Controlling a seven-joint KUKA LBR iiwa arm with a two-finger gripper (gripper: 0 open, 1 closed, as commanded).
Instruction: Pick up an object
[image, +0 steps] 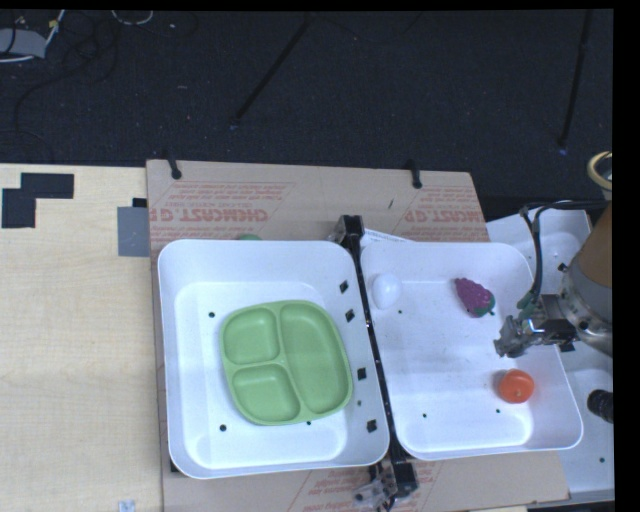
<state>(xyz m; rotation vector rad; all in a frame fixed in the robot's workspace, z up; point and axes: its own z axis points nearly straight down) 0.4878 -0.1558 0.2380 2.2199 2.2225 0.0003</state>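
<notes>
We saw nothing picked up yet. The gripper hung low over the right bin, near its right wall, between the purple grape-like toy and the small orange ball, touching neither. We couldn't tell the tool's state: too small and blurred. A white egg-like object lay by the divider. The left bin held a green divided plate. We judged the whole grasp still left: close on one object, then lift.
</notes>
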